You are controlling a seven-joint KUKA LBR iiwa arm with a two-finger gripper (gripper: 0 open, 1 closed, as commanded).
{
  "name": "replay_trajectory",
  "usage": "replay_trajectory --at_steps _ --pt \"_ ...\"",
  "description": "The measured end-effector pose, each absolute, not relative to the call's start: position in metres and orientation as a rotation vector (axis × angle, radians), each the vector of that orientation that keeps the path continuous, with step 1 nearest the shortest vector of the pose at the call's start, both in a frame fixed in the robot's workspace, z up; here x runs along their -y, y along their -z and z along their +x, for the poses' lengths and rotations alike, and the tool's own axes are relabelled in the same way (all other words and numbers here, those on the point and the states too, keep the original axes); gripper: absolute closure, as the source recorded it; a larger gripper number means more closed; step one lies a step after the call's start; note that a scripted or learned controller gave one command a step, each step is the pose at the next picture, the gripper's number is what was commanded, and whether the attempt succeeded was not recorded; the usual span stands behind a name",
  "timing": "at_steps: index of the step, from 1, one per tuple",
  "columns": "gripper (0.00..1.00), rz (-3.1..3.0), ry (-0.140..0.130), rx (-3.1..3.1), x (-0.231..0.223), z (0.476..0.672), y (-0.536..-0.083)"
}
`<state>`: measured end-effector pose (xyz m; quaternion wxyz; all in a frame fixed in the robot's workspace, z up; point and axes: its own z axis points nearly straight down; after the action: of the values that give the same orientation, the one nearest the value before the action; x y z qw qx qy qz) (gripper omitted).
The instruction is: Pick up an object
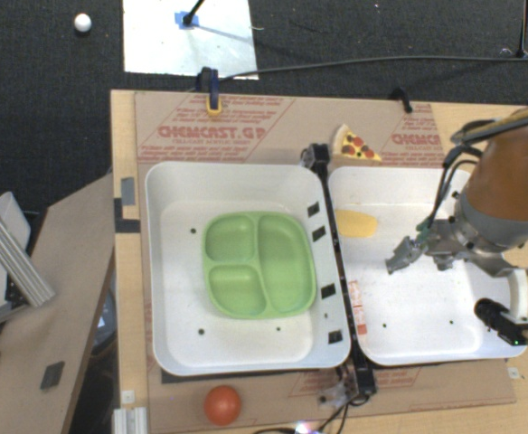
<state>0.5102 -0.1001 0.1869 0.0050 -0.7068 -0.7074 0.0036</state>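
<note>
A flat yellow object (356,224) lies in the right bin (427,346), close to its left wall and towards the back. My gripper (401,260) hangs over the middle of that bin, a little to the right of and nearer than the yellow object, and apart from it. Nothing shows in its grasp. The grey arm with its orange band (517,183) comes in from the right edge.
A green divided plate (258,265) sits in the left bin (178,346). A toy pizza slice (356,145) lies on the bench behind the bins. An orange-red ball (221,405) rests at the bench's front edge.
</note>
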Motion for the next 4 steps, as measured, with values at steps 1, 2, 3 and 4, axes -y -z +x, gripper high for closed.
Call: replay_trajectory --at_steps 1,2,3,4 --pt "0.00 -2.218 0.002 2.226 0.100 0.513 -0.193" --pt "0.00 -2.218 -0.003 2.221 0.098 0.509 -0.131" --pt "0.00 -2.219 0.000 2.221 0.098 0.509 -0.082" --pt "1.00 -2.221 0.004 2.225 0.098 0.511 -0.095"
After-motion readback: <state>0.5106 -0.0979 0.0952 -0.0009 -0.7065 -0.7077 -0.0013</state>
